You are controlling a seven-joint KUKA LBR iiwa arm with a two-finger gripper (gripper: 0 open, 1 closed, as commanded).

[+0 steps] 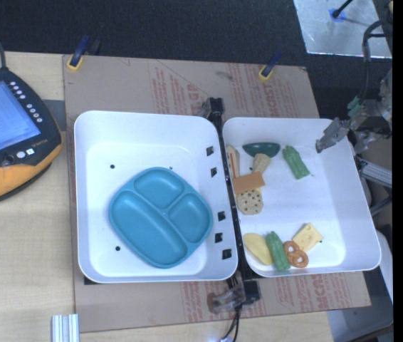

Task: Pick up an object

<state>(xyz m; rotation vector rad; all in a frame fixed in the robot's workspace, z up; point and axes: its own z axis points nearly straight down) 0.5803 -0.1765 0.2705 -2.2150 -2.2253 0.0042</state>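
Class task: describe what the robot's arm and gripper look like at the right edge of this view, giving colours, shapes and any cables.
Little of it is visible. The gripper is a small dark grey metal piece with pale highlights, tapering to a blunt tip. Behind it sits a blocky grey and black wrist section with a small teal-green patch. A thin dark cable curves above it. Finer markings are too small to tell.

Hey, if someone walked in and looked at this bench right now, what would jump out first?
Probably the big blue divided plate lying alone in the left bin. Next, the scatter of small toy foods in the right bin, clustered along its left wall and near edge, with a green piece apart. The hand hovers at that bin's far right corner.
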